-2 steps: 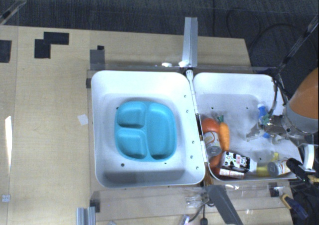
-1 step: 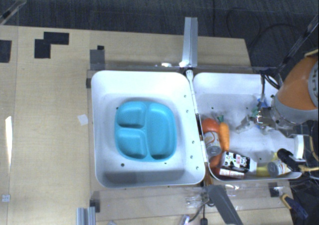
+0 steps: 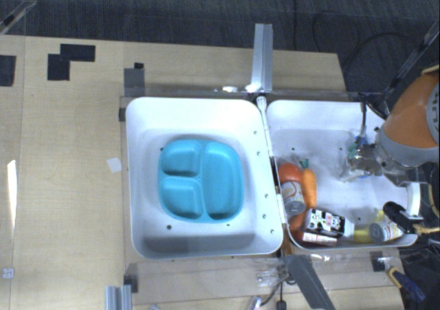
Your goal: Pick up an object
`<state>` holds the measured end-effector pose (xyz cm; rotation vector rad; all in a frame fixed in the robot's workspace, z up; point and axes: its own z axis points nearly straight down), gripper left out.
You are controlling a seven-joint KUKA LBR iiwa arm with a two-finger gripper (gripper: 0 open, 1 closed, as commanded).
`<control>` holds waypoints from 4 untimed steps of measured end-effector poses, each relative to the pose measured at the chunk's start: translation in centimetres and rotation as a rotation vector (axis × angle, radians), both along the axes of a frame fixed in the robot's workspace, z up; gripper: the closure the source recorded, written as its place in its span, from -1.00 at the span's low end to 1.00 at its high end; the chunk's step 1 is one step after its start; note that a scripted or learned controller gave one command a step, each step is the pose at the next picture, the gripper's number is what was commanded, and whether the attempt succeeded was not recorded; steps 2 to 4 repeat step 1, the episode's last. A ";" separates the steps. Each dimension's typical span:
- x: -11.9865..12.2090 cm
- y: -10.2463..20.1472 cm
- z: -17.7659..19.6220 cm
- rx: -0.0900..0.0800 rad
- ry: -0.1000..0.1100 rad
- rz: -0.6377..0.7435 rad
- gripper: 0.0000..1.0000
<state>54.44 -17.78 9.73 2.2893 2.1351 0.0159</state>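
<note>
So the bench (image 3: 62,185) is a light wood top with two white bins on it, side by side. The left bin (image 3: 141,185) has just a blue tray (image 3: 201,179) in it, the kind with three sections, lying flat about in the middle.

The right bin (image 3: 309,123) is where everything else is, all shoved into the near left corner and along the near wall. The arm (image 3: 416,119), grey with the orange band, comes in from the right and hangs over that bin's right side. Its gripper (image 3: 357,159) sits low over bare white floor, mid-right of the bin. It's a blurry little tangle from here.

Stuff in the pile: an orange bottle (image 3: 291,179) with a grey label lying against the left wall, a carrot (image 3: 309,187) just beside it on the right, a black and white box (image 3: 324,224) nearer, and a yellowish bottle (image 3: 381,232) lying along the near wall to the right. All of that is well apart from the gripper, nothing between its tips that I can make out.
</note>
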 end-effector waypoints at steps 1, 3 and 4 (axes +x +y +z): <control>-0.5 -0.1 12.0 0.000 0.013 0.027 1.00; -0.5 -0.1 12.0 0.000 0.013 0.027 1.00; -0.5 -0.1 12.0 0.000 0.013 0.027 1.00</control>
